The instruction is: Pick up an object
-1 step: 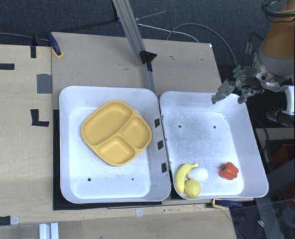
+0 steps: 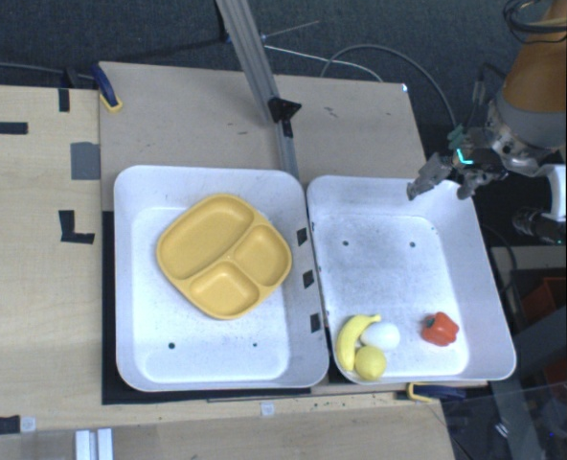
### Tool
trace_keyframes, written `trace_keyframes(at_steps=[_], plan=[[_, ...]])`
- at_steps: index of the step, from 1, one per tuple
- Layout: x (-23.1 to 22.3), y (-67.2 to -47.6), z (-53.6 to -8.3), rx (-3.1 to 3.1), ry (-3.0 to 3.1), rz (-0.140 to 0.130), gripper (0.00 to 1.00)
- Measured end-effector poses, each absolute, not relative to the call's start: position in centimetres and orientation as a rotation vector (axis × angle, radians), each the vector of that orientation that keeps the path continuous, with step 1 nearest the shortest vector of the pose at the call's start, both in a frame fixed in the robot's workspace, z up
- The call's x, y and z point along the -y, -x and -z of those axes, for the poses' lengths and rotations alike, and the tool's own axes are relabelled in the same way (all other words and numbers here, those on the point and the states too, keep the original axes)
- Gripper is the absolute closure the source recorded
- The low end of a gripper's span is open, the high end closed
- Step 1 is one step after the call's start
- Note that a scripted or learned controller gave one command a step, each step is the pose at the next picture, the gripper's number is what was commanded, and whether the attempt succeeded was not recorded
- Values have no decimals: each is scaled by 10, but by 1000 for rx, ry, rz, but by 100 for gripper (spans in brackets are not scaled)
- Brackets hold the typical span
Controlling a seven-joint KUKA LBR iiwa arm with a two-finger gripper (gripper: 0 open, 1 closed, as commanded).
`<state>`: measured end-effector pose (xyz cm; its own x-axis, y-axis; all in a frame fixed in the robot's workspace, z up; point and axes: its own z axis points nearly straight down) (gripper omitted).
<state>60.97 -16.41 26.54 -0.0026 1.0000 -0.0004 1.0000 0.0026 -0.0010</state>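
- Objects for picking lie in the right bin [image 2: 456, 257], along its near edge: a banana [image 2: 352, 333], a white egg [image 2: 383, 335], a lemon [image 2: 371, 361] touching each other, and a red pepper [image 2: 440, 329] set apart.
- Left bin [image 2: 130, 286] holds a yellow divided plate [image 2: 224, 255].
- End effector [image 2: 443, 176] hovers over the right bin's far right corner, fingers spread, holding nothing.

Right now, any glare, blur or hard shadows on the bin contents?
Camera view: lighting is soft and even, with no blown glare on the white bins; the yellow tray is sharp with faint shadow; the banana, white egg, lemon and red pepper are small and slightly soft; the gripper is dim, its detail hard to read.
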Motion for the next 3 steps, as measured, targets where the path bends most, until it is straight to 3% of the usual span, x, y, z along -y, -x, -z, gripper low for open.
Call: trace_keyframes(at_steps=[3], plan=[[164,-587,-109,2220,2216,-7,0]])
